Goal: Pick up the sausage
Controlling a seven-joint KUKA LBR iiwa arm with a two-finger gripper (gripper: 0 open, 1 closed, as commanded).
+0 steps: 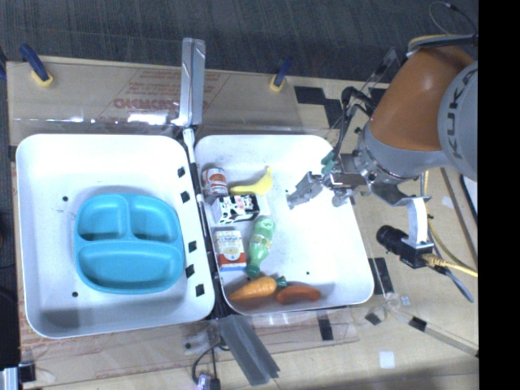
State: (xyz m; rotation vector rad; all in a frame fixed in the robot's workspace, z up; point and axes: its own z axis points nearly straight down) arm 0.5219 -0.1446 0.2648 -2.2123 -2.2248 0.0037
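1. Nearest the camera, at the right bin's [345, 149] front edge, the sausage [298, 294] is seen lying flat, reddish-brown, end to end with a carrot [251, 290] that sits toward the front left corner. Both are pressed against the front wall, probably because the floor curves up there and loose things settle into that edge.
2. Just behind them, along the left wall, a small carton [230, 245] and a green bottle [260, 243] are lined up side by side, the bottle tilted with its base toward the carrot.
3. Further back on that wall, a cow-patterned box [236, 208] is found, then a can [214, 179] and a banana [252, 185] beside it.
4. The left bin [41, 157] holds one thing: a blue divided plate [128, 243], resting near the middle of its floor.
5. Toward the right bin's far right side, the gripper [302, 192] is held above bare floor, well apart from the sausage. Its fingers [297, 197] look narrowly parted, and nothing is seen between them.
6. Judged from this, the grasp is not yet begun: a move toward the front edge is called for, and the wall and the neighbouring carrot could crowd the fingers.
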